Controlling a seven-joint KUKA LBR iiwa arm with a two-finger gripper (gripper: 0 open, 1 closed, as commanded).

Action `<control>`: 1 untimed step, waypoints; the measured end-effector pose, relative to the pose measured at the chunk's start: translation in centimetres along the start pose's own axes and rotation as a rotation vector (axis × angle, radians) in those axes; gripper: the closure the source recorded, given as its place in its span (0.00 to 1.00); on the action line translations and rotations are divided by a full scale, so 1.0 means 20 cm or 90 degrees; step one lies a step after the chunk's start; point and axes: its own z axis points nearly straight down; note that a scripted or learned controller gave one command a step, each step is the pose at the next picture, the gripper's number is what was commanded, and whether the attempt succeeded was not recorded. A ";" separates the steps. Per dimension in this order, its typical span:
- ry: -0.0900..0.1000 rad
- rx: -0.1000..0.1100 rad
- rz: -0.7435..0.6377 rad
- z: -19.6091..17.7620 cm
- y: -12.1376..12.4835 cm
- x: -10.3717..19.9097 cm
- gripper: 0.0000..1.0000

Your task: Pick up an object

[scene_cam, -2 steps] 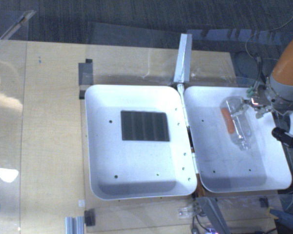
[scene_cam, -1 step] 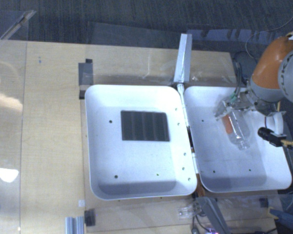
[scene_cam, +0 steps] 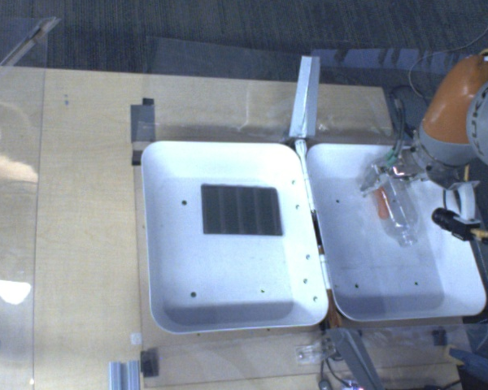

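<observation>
Reaching in from the right, the grey arm with its orange band (scene_cam: 459,96) is hanging over the upper right part of the right bin (scene_cam: 350,287). The gripper (scene_cam: 393,187) is pointing down and leftward into this bin. A clear plastic object (scene_cam: 400,214), seemingly a small bottle with a reddish strip along its left side, is showing directly beneath the gripper, lying at a slant toward the bin's lower right. Whether the object is resting on the bin floor or sitting between the fingers cannot be told, and the jaw opening is likewise too blurred to judge. The left bin (scene_cam: 167,242) is lying just beside the right one, their rims nearly touching, and is carrying a dark ribbed rectangular panel (scene_cam: 241,210) near its centre. Both bins are sitting on a pale wooden bench (scene_cam: 81,242).
</observation>
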 end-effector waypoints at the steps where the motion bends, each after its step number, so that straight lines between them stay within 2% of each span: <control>1: 0.002 0.003 -0.108 -0.46 0.20 0.26 1.00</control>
